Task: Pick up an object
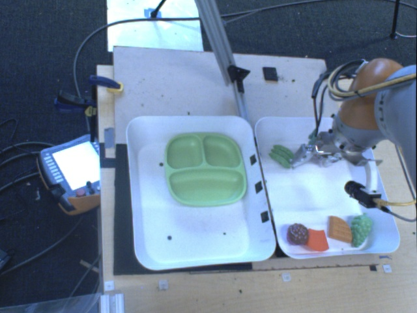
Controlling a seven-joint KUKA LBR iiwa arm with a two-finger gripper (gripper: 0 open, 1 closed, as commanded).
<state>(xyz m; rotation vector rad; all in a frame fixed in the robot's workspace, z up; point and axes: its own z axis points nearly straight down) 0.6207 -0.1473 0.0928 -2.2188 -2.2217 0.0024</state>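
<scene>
On your surface point(195, 77), the divided plate point(205, 169) sits in the left bin point(146, 194). In the right bin point(306, 194), the pea pod point(281, 155) lies just beside the claw point(301, 158), with four food pieces point(331, 232) along the near edge.

We see a small green pea pod point(281, 155) lying flat in the right bin's upper left, and 4 more toy foods point(329, 232) along its lower edge.

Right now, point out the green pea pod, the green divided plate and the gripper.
green pea pod point(281, 155): camera view, middle of the pod.
green divided plate point(206, 192): camera view, floor of its large compartment.
gripper point(300, 156): camera view, between its fingertips.
</scene>
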